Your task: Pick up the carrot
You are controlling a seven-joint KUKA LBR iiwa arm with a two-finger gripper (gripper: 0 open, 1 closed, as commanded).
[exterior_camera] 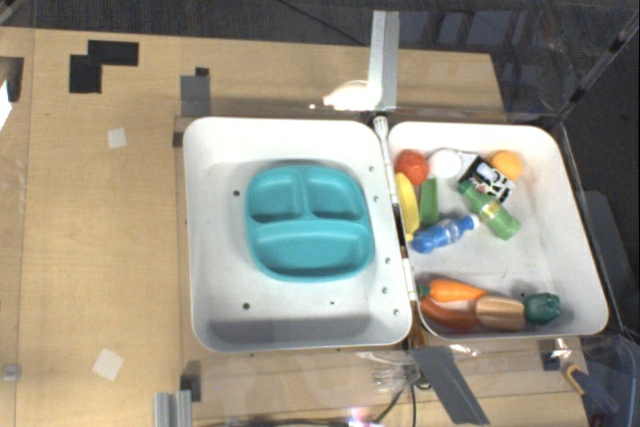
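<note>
The carrot (pixel 455 292) is orange with a small green tip at its left end. It lies near the front left corner of the right bin (pixel 560 235), resting on a dark red item and touching a tan bread-like piece (pixel 500 312).
The left bin (pixel 215 245) holds a teal divided plate (pixel 305 220). In the right bin lie a red item (pixel 410 164), a yellow piece (pixel 407 203), a green piece (pixel 429 200), a blue bottle (pixel 442 234), a green bottle (pixel 494 214), an orange fruit (pixel 507 161), a white item (pixel 443 162) and a dark green item (pixel 542 307).
</note>
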